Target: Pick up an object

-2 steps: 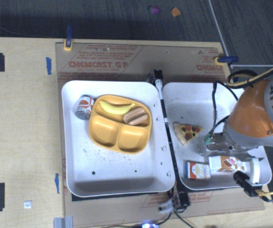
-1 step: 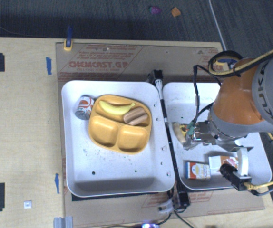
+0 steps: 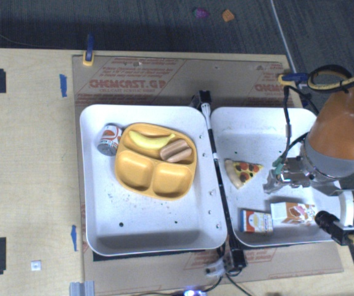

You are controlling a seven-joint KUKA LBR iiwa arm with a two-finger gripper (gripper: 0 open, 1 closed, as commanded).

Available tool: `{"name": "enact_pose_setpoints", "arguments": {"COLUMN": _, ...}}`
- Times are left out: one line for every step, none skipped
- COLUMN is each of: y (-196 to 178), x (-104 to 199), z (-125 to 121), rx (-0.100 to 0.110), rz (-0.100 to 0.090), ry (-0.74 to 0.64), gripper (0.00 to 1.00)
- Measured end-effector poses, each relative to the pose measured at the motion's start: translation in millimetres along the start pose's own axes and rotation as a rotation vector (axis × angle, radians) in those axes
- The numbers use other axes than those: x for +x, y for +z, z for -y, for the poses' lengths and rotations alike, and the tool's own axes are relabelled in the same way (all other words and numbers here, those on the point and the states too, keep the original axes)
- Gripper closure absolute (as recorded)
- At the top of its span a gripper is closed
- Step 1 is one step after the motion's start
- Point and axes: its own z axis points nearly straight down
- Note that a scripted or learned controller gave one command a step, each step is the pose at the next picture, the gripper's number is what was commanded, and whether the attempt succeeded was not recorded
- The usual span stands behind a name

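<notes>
In the right bin (image 3: pixel 257 125) lie a pizza slice (image 3: pixel 243 171) and, near the front wall, a small carton (image 3: pixel 257 221) and a white and orange carton (image 3: pixel 295 213). My gripper (image 3: pixel 286 179) hangs over the right bin, just right of the pizza slice and above the white and orange carton. Nothing shows between its fingers. In the left bin (image 3: pixel 146 227) sit a yellow divided tray (image 3: pixel 155 160) holding a banana (image 3: pixel 147 140) and a hot dog (image 3: pixel 176 151), and a small can (image 3: pixel 109 139) lying beside the tray's left.
The arm's orange band and grey wrist (image 3: pixel 340 137) cover the right bin's right side. A black clamp (image 3: pixel 203 100) joins the bins at the back. Cables (image 3: pixel 325 78) loop at the back right. Cardboard sheet (image 3: pixel 183 73) lies under both bins.
</notes>
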Motion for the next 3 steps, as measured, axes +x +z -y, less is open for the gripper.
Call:
{"name": "enact_pose_setpoints", "arguments": {"y": 0, "x": -64, "z": 0, "rx": 0.000, "rz": 0.001, "ry": 0.000, "gripper": 1.00}}
{"name": "enact_pose_setpoints", "arguments": {"y": 40, "x": -126, "z": 1, "rx": 0.003, "rz": -0.002, "ry": 0.000, "gripper": 1.00}}
{"name": "enact_pose_setpoints", "arguments": {"y": 0, "x": 14, "z": -30, "rx": 0.000, "rz": -0.002, "ry": -0.003, "gripper": 1.00}}
